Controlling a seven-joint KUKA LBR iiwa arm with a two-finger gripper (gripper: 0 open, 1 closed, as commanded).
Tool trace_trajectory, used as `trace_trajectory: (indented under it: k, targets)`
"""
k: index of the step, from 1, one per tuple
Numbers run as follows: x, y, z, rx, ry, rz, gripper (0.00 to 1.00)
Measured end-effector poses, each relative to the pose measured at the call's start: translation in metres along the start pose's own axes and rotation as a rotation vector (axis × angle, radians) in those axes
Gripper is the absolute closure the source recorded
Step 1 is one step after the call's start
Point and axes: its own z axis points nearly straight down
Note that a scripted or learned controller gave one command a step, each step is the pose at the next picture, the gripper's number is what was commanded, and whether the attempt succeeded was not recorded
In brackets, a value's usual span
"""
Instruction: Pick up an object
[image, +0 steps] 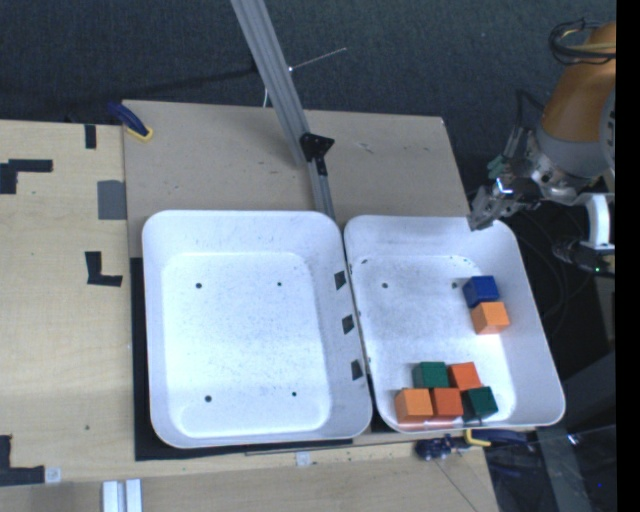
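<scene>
pincer over rt bin far rim, grip state unclear, blocks at near edge, center open

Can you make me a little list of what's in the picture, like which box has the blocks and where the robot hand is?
left bin: white, no blocks seen in it
right bin: white, holds all the blocks
blue block: near the right wall, touching the orange block
block cluster: orange and green blocks bunched at the near edge
gripper: above the right bin's far right corner, holding nothing
</scene>
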Motion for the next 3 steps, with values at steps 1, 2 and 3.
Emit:
trace_trajectory:
  k: [1, 2, 3]
  targets:
    - [0.056, -0.001, -0.010, 0.001, 0.002, -0.005, 1.00]
    - [0.111, 0.011, -0.002, 0.003, 0.002, -0.005, 1.00]
    - [0.155, 0.010, -0.001, 0.003, 0.002, -0.004, 1.00]
